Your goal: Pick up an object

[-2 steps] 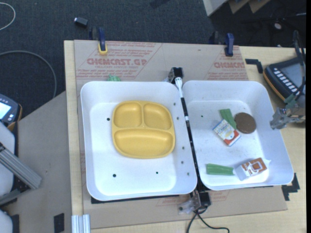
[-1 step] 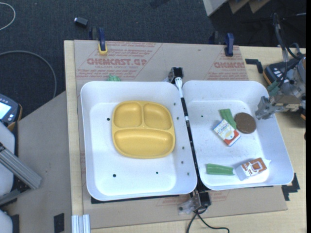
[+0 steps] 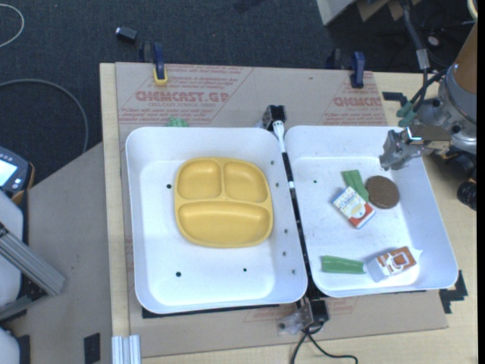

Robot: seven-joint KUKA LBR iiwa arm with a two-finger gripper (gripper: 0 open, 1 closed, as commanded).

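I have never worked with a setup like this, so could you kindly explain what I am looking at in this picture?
This is one camera fixed above a bench, looking down at a slant. The grey machine entering from the right is a robot arm; its gripper hangs over the far edge of the right bin. Nothing is seen between its fingers. The left bin holds a yellow divided plate. The right bin holds a brown disc, two green pieces, a small carton and a packet. Its job is to pick one up.
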